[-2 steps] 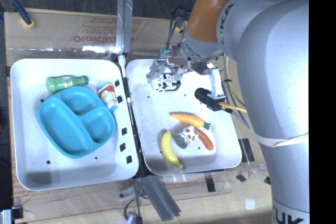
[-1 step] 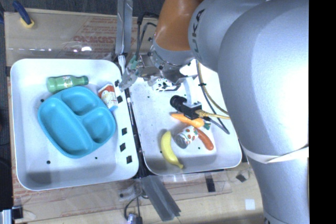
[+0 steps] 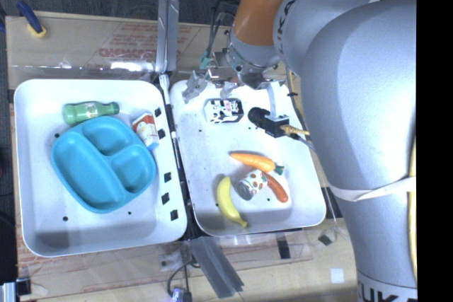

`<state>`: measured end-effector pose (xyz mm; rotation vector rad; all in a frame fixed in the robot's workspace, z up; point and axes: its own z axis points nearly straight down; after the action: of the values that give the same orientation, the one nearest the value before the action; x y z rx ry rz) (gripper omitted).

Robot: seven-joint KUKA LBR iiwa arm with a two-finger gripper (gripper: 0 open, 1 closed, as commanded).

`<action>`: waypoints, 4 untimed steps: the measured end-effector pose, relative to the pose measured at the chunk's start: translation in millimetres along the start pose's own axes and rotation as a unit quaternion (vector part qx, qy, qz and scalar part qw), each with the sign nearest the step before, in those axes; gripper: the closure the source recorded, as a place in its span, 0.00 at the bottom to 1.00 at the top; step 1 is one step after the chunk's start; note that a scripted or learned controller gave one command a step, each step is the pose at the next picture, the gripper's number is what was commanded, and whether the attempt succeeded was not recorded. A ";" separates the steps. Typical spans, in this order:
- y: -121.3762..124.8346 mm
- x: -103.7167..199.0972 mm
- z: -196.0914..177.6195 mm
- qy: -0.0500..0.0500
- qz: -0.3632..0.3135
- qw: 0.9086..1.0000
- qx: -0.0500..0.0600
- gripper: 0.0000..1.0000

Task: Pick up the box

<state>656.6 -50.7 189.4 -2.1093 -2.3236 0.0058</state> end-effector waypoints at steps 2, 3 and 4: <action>-81.1 42.0 0.4 0.000 0.081 0.997 0.001 0.00; -125.9 106.8 1.0 0.000 0.072 0.997 0.002 0.00; -125.4 105.8 -6.4 -0.001 0.072 0.997 0.004 1.00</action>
<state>521.6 42.6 196.5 -2.2669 -2.1636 0.0167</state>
